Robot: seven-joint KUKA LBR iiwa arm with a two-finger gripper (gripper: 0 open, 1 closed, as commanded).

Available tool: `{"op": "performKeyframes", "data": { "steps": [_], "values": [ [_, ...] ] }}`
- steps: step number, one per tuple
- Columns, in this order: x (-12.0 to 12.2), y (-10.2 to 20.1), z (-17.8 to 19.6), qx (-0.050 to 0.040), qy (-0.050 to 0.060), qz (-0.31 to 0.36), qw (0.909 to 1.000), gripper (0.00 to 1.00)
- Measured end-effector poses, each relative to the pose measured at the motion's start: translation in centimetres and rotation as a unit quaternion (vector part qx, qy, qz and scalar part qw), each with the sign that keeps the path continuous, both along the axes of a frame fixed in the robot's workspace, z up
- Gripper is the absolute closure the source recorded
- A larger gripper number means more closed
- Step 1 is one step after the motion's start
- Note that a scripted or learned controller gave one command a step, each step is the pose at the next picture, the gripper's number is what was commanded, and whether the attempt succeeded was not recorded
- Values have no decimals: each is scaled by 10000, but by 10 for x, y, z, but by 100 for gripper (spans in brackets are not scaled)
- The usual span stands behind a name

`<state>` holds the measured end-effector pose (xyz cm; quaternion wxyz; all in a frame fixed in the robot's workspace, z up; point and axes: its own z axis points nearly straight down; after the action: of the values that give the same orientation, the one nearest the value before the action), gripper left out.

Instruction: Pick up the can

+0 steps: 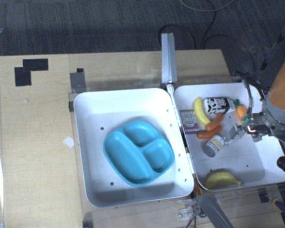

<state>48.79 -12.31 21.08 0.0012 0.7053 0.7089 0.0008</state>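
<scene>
Beside the can, sausage, banana, gripper grip state unclear

Two bins sit side by side on the bench. The left bin holds a divided tray near its middle. In the right bin, a can lies on its side near the centre, just beside the tool to its right. Behind the can lie a sausage, a banana and a carton. Another banana lies at the front wall.

light: bright, even overhead | shadows: soft in bins | focus: slightly soft
</scene>
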Motion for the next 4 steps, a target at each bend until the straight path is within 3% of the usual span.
{"op": "performKeyframes", "data": {
  "steps": [1, 2, 3, 4],
  "values": [
    [6, 19, -91, 12, -106, -676, 9977, 0],
    [54, -2, -122, 18, -45, -2580, 9661, 0],
    [13, 3, -122, 35, -53, -4368, 8996, 0],
    [4, -17, -122, 48, -46, -6274, 7787, 0]
  ]
}}
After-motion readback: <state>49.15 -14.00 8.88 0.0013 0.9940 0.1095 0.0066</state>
